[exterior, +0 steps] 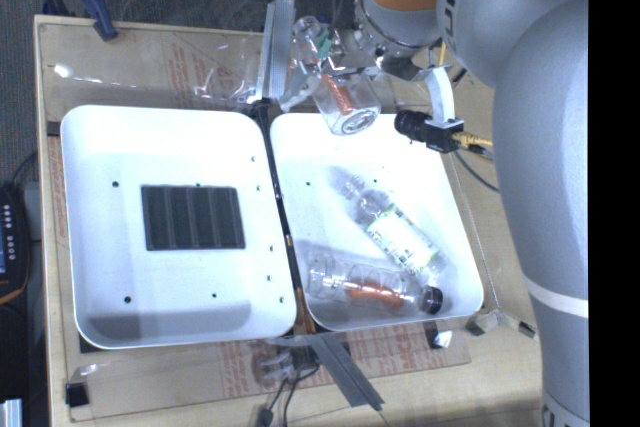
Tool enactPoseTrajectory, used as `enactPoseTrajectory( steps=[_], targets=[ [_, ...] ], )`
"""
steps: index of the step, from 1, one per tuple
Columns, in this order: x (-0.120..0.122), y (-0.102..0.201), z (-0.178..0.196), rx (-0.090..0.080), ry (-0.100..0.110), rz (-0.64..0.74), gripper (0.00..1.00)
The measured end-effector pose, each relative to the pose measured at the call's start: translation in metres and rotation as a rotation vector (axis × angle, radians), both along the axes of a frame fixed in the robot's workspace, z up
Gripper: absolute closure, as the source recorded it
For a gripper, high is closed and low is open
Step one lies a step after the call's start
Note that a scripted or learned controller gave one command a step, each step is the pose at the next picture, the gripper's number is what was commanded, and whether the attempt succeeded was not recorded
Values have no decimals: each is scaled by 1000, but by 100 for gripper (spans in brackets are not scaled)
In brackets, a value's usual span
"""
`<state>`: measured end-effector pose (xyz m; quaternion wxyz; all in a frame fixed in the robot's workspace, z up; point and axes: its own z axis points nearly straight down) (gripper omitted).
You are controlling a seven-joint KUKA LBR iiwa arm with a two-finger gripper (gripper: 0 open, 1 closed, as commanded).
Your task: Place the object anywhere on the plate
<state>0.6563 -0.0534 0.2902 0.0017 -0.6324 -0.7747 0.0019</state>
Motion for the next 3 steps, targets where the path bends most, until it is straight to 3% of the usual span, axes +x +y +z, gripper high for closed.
enactPoseTrajectory(
  steps=[1,2,3],
  targets=[
    [0,0,0,0,0,1,0],
    [-9,72,-80,1,2,307,0],
    [-81,96,-100,2,2,551,0]
  ],
)
